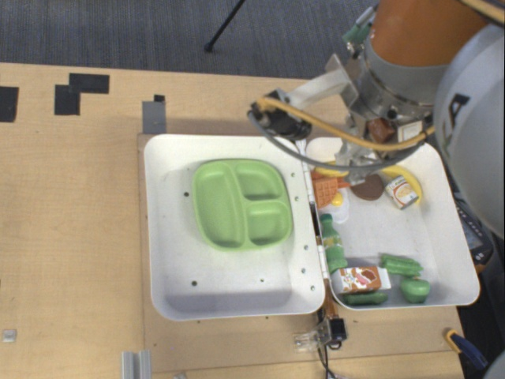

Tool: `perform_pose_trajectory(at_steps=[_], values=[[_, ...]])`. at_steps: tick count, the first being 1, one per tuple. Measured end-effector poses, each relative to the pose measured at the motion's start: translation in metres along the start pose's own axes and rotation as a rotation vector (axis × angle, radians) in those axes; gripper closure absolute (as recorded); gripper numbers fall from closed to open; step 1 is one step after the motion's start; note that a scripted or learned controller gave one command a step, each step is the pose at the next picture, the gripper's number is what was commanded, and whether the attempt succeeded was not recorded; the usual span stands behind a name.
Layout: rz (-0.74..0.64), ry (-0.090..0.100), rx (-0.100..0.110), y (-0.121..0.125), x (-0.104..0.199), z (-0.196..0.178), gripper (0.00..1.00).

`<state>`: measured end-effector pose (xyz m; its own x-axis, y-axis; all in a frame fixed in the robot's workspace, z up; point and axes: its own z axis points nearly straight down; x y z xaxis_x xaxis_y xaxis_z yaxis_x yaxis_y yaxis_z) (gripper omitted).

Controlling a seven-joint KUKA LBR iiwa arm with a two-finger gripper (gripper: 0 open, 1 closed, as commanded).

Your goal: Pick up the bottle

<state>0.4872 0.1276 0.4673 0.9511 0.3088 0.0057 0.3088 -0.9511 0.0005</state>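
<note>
A small pale bottle (338,208) with a yellowish top lies in the right bin (442,235), close to its left wall and next to an orange packet (326,188). The arm's wrist (394,85) hangs over the far end of that bin, with yellow and black cables looped around it. The gripper (357,166) points down just beyond the bottle, near a round brown thing (367,186). The wrist and cables hide most of the gripper.
The left bin (170,283) holds a green divided plate (241,204). The right bin also holds a yellow thing (404,177), a small labelled can (403,194), a red and white box (360,279) and several green items (398,264) near its front wall.
</note>
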Motion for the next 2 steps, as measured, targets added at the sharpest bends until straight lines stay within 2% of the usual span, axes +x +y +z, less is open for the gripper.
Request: perform_pose_trajectory(at_steps=[1,2], values=[[0.054,-0.006,0.000,-0.072,0.022,0.094,1.00],[0.053,-0.003,0.000,-0.071,0.023,0.083,1.00]])
